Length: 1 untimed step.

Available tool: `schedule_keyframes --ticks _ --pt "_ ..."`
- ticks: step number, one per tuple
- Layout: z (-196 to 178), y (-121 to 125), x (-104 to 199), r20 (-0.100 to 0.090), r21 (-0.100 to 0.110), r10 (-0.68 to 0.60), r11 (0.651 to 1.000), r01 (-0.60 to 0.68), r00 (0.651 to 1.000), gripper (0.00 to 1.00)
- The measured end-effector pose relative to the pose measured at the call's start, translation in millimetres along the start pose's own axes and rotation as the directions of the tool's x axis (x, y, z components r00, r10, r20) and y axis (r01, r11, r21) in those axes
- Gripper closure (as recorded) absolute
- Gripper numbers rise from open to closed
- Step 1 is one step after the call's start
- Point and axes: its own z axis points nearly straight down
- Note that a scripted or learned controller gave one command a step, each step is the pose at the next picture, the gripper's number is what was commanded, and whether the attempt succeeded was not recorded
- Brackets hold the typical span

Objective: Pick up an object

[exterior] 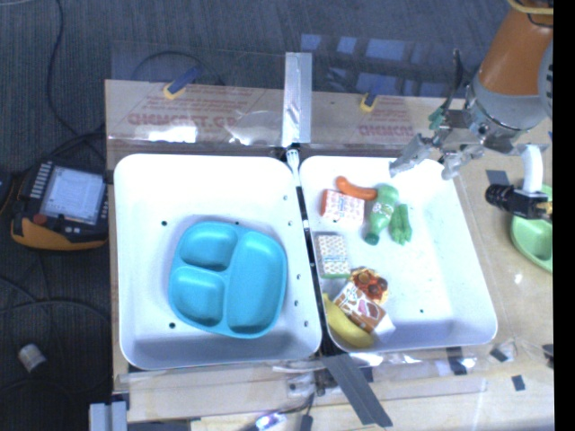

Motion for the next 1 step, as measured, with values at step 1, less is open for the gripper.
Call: schedule_keyframes --ticks 1 --pt "-26.3 -17.3 -25.2 0.002 -0.001 0.001 1.0 -0.001 1.0 0.0"
